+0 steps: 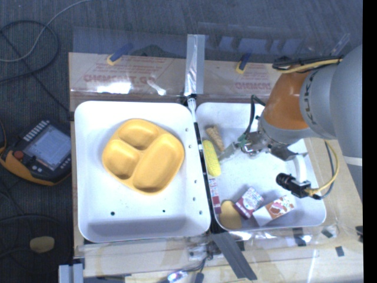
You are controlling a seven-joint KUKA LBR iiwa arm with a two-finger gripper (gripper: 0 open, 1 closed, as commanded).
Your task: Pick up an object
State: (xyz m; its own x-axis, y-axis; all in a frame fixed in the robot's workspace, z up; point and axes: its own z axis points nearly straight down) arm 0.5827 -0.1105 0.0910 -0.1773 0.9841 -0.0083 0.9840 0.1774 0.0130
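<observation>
White bins sit side by side on the tabletop [82,81], left bin [88,217] and right bin [315,214] touching along a centre divider.

Left bin: one yellow three-section plate [143,155], roughly centre, slightly toward the upper half. Nothing else in contact with it.

Right bin contents:
- corn cob [211,158], yellow, lying along the left wall, near the divider
- tan bread-like stick [214,137], just above the corn, tilted
- yellowish round item [231,214], lower left corner of that bin, can't tell what it is
- dark red small carton [250,201], just right of the round item, touching or nearly so
- red-and-white small box [280,207], right of the carton, near the bottom wall

Arm [336,99] comes in from the right of the frame, grey with orange band [285,108] sitting over the upper part of the right bin. Pincer [242,146] is low in the upper middle of the right bin, pointing left toward the corn and the bread stick, near both. Can't tell whether the pincer is spread or pressed together; the tip is too small and blurred. No item visibly between its fingers.

Black cylinder [293,184] with a yellow cable hangs off the wrist, mid right of the bin.

Handheld controller [41,152] lies on the floor, left edge of frame.
</observation>
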